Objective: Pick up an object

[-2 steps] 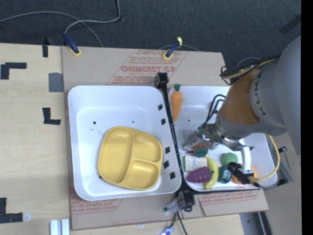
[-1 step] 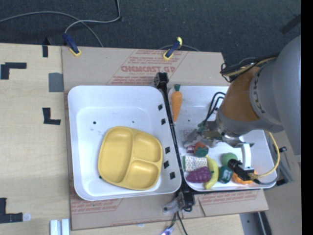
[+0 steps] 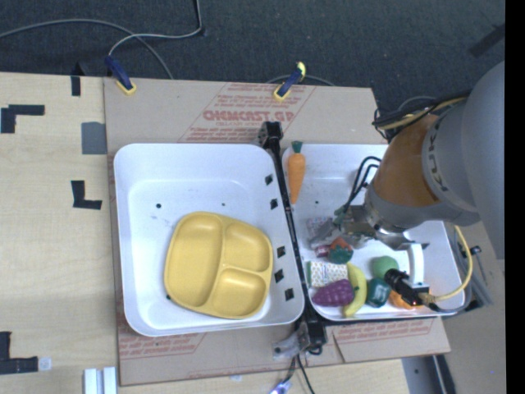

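Two white bins sit side by side on the worktop [image 3: 49, 245], over brown cardboard. We see the toys crowded in the right bin [image 3: 328, 164]: a carrot [image 3: 295, 171] by the divider, purple grapes [image 3: 333, 294] and a banana [image 3: 358, 289] near the front. Our tool [image 3: 338, 232] hangs low over them, likely lining up a pick; its grip we cannot tell. A yellow divided plate [image 3: 217, 264] fills the left bin [image 3: 139, 179].

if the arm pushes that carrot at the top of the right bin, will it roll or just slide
The carrot looks rounded and tapered, so a sideways push would probably roll it, likely curving toward its thin end. It lies lengthwise close to the bin wall, which may stop it quickly. It looks like a smooth toy, so likely light and somewhat slippery.
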Controlling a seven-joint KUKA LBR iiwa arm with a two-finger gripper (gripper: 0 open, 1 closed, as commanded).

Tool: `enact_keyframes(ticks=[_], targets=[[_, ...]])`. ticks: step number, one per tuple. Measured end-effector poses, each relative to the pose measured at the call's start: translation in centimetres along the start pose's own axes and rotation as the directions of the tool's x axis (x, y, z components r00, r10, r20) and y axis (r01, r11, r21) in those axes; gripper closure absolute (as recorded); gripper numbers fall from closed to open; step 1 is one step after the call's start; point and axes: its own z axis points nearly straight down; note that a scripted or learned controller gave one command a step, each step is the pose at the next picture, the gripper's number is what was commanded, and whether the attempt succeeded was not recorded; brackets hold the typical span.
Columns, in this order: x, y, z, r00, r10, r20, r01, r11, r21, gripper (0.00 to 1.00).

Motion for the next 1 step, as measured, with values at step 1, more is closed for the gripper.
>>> enact_keyframes(ticks=[1], targets=[[-0.65,1.50,0.05,1.000,0.000,-0.002,0.000,1.000,0.004,0.00]])
